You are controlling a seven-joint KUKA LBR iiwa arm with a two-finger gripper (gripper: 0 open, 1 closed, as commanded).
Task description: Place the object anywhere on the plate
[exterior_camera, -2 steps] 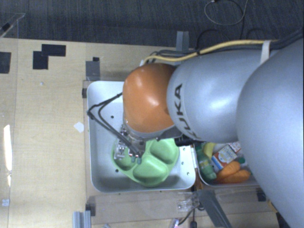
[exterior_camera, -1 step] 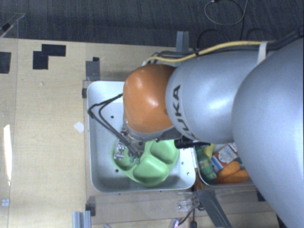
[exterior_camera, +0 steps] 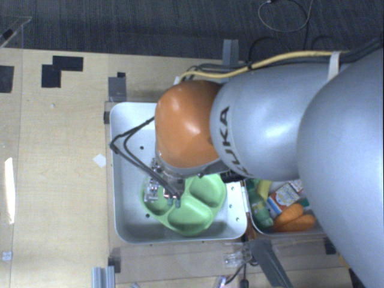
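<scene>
- The grey arm reached in from the right; its gripper (exterior_camera: 163, 192) hung low over the green sectioned plate (exterior_camera: 198, 212) in the left bin (exterior_camera: 123, 161), seemingly placed for a drop.
- Whether it held anything couldn't be told.
- The object, and so its position and direction, couldn't be made out.
- Assorted items (exterior_camera: 288, 212) filled the right bin.

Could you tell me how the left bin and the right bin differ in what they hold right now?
The left bin holds a green sectioned plate, with the gripper over its left edge; the right bin holds a jumble of small items, including an orange carrot. The left bin shows much bare floor; the right bin lies mostly under the arm. Both are shallow and white.
</scene>
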